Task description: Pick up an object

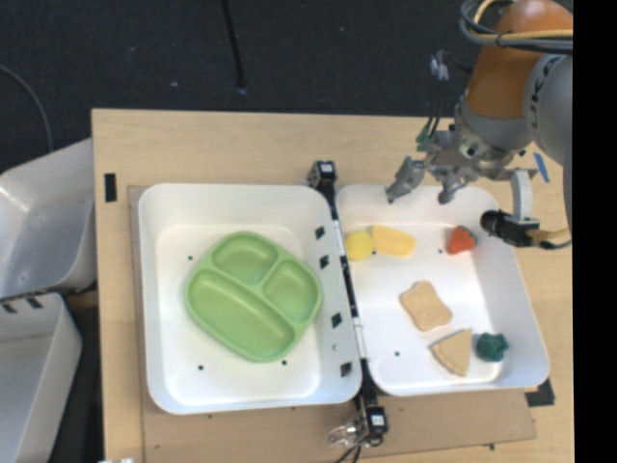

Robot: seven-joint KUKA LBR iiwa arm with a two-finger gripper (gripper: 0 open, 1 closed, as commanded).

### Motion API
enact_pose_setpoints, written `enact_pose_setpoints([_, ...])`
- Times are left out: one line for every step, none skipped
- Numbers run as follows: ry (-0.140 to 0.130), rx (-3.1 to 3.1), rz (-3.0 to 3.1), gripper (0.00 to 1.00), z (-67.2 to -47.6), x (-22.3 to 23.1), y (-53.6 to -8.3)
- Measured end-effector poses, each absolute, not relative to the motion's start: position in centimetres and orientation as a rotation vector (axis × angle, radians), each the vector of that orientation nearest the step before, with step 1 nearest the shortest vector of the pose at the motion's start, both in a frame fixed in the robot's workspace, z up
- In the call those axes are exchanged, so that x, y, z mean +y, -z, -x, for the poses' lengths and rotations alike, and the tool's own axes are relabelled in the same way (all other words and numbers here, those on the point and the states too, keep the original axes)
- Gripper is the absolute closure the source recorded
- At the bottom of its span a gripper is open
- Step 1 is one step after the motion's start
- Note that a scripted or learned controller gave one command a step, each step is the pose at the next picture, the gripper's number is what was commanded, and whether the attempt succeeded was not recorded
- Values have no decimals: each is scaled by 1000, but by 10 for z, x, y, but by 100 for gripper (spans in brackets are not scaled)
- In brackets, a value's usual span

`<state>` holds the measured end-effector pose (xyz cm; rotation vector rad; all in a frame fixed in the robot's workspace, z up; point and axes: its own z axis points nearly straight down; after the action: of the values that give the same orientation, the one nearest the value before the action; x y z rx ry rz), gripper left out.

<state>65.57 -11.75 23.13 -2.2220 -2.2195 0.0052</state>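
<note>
My gripper [424,188] hangs over the far edge of the right bin [511,297], its two fingers spread apart with nothing between them. Below it in that bin lie a yellow round piece [359,245] and a yellow oblong piece [394,241] side by side. A red-orange piece [461,240] sits to their right. Nearer the front lie a tan bread slice [425,306], a tan wedge [453,351] and a small dark green piece [492,345].
The left bin [164,355] holds a green divided plate [254,295]. A black clip [321,173] sits at the far end of the divider between the bins. A white housing [39,220] stands off the bench's left side.
</note>
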Motion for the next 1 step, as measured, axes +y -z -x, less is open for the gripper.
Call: enact_pose_setpoints([-6, -2217, 2225, 0, -658, -118, -169])
